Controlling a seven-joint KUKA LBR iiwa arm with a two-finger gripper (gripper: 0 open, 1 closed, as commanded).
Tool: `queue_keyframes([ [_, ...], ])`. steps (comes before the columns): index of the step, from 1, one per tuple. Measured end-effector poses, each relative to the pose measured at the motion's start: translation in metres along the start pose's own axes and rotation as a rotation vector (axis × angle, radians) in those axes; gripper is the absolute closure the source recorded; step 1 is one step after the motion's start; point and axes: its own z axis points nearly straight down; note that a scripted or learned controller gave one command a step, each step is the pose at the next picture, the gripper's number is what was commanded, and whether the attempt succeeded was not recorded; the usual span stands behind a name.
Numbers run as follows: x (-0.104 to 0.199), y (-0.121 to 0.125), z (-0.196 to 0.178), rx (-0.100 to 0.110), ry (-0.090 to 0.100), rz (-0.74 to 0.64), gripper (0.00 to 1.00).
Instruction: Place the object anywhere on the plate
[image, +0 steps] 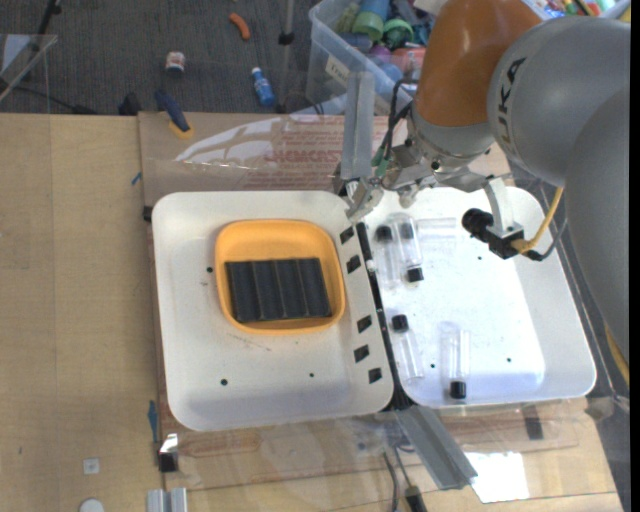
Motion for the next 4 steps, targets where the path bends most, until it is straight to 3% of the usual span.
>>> queue_keyframes([
  [4,0.0,0.0,0.0,0.0,0.0,0.0,0.0],
])
